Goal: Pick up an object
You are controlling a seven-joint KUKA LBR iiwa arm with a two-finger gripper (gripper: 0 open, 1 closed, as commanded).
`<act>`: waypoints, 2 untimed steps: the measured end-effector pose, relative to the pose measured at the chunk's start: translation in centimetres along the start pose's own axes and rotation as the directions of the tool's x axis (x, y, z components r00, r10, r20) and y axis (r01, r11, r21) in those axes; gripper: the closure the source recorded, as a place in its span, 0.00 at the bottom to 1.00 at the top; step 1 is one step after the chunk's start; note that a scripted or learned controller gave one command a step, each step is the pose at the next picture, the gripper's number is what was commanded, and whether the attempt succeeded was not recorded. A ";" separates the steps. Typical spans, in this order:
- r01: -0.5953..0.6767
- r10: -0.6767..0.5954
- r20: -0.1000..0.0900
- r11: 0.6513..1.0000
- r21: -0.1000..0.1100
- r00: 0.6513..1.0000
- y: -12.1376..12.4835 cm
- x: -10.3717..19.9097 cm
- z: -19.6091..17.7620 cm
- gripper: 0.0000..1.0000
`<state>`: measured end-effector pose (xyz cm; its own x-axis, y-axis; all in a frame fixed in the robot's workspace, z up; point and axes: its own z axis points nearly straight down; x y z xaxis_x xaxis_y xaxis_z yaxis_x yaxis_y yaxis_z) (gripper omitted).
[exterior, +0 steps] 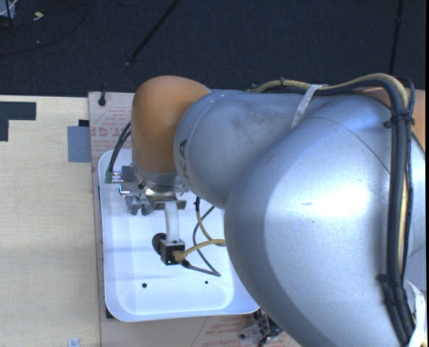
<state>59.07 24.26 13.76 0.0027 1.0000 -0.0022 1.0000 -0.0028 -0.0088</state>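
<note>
Two fingers are hanging under the wrist over the far left part of a white bin, pointing down toward its floor; from this slant they are showing as short grey metal stubs, and how far apart they are standing, or whether anything is sitting between them, cannot be told. Just above them the orange band is rising out of the wrist and bending into the grey arm, which is spreading across the right of the view and covering the bin's right part. Where an object for picking is lying cannot be told; two tiny dark dots are showing on the bin's bare floor near its front wall, too small to identify. The bin is resting on a brown sheet with red lettering, and the pale wooden counter is stretching away to the left, carrying a black patch and a grey patch.
</note>
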 end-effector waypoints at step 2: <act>0.004 -0.004 -0.004 1.000 -0.017 1.000 5.3 -1.0 -25.1 1.00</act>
<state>64.61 23.25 38.79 -0.0009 1.0000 0.0022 1.0000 0.0008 0.0081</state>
